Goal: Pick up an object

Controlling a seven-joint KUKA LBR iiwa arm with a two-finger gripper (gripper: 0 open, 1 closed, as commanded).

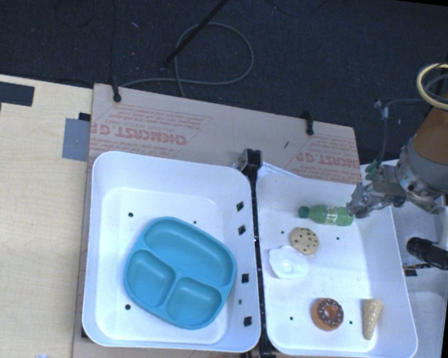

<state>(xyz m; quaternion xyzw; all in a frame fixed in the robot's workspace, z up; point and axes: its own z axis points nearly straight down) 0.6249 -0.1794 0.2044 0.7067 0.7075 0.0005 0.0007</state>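
The right bin (395,274) holds a green bottle (325,215) lying on its side near the back, a speckled cookie (305,240), a white lump (287,263), a chocolate donut (327,314) and a pale cone (370,318). My gripper (360,204) hangs over the back right part of this bin, just at the bottle's right end. Whether it touches the bottle is unclear. Nothing is seen lifted.
A blue divided plate (180,272) lies in the left bin (115,201). A black divider (250,243) runs between the bins. Cables trail over the dark floor at the back. The arm's grey and orange body (437,145) stands at the right.
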